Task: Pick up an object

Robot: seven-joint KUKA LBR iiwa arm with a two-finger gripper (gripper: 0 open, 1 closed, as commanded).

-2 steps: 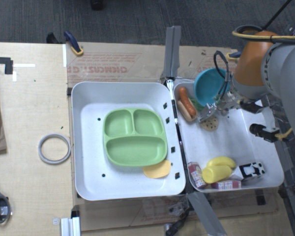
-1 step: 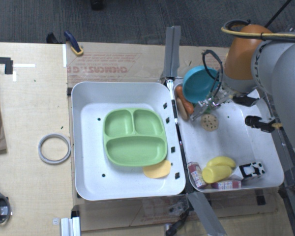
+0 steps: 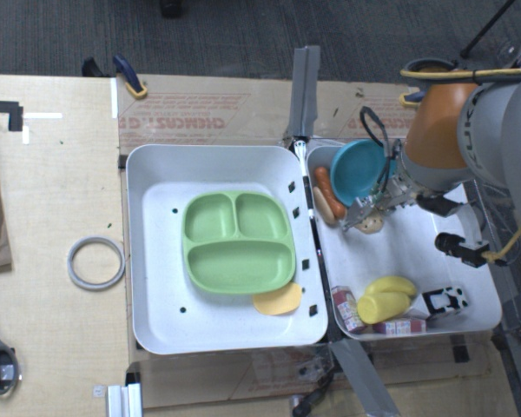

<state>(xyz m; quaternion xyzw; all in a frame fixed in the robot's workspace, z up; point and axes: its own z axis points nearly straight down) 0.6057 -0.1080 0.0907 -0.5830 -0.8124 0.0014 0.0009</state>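
Reaching in from the right edge of the frame: grey arm (image 3: 495, 120) with its orange band (image 3: 436, 129) at upper right, wrist angled down and leftward into the right bin (image 3: 408, 250). Gripper (image 3: 371, 213) low over the upper left part of that bin, tangled in wires and small metal parts; whether open or closed, cannot tell. Just above and touching or overlapping it in the picture, a blue bowl (image 3: 358, 168) tipped on its side, open face toward the lower left; held or merely leaning, unclear. Left of the gripper, against the bin's left wall, an orange hot dog (image 3: 327, 196). A small pale object under the gripper tip, too blurred to name.

Along the right bin's lower edge: a yellow toy (image 3: 388, 297), a red-and-white packet (image 3: 345, 309), a small black-and-white piece (image 3: 445, 301).

Left bin (image 3: 148, 259) at centre frame, carrying a green divided plate (image 3: 239, 241) with a yellow disc (image 3: 278, 301) tucked at its lower right rim. Pale wooden bench (image 3: 43, 189) at left, bearing a grey ring (image 3: 95, 261); brown cardboard (image 3: 200, 111) behind the bins; dark carpet across the top. Scissors cut off at lower left corner.
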